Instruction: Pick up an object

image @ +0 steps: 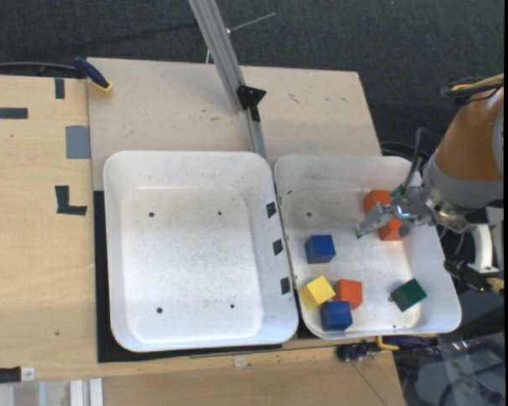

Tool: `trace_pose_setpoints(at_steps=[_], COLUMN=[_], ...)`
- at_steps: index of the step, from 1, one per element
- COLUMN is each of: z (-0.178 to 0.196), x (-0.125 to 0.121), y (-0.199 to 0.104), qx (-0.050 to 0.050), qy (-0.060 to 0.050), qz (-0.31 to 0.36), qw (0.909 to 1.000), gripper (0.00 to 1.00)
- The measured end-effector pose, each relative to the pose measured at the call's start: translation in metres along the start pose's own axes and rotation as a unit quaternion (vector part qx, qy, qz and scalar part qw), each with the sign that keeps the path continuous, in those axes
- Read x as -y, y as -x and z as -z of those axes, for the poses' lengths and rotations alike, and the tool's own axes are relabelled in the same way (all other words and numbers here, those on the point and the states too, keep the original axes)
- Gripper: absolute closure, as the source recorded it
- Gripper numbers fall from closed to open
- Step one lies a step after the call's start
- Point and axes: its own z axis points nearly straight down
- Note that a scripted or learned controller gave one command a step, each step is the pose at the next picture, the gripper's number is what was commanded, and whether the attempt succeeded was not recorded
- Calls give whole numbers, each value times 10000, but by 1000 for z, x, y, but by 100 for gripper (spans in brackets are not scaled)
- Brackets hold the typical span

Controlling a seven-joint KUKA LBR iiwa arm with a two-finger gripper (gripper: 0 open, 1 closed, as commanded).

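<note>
The gripper [388, 218] sits low in the right bin [322, 176] with its fingers at an orange block [377, 201] (whether clamped or apart, I cannot tell), another orange piece [393, 231] just beside, blue block [320, 248] leftward

From my remote station, I see the pale wooden tabletop [186, 112] carrying two shallow white bins set side by side, their inner rims touching. The left bin [118, 227] and the right bin [322, 169] both sit on a black mat [101, 311] that shows along the left bin's left and front edges. A blue-and-yellow clamp [93, 73] grips the tabletop's far left corner. A slanted metal rail [220, 45] runs down to the bins' junction.
</note>
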Motion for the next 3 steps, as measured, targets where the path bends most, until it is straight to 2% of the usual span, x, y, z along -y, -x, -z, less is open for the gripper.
trace_pose_setpoints(at_steps=[1,2,3], z=[-51,-38,14], x=[8,6,-4], y=[6,5,8], qx=[-2,-3,10], qy=[-8,14,50], qz=[-4,5,4], qw=[10000,10000,10000], gripper=[0,100,100])
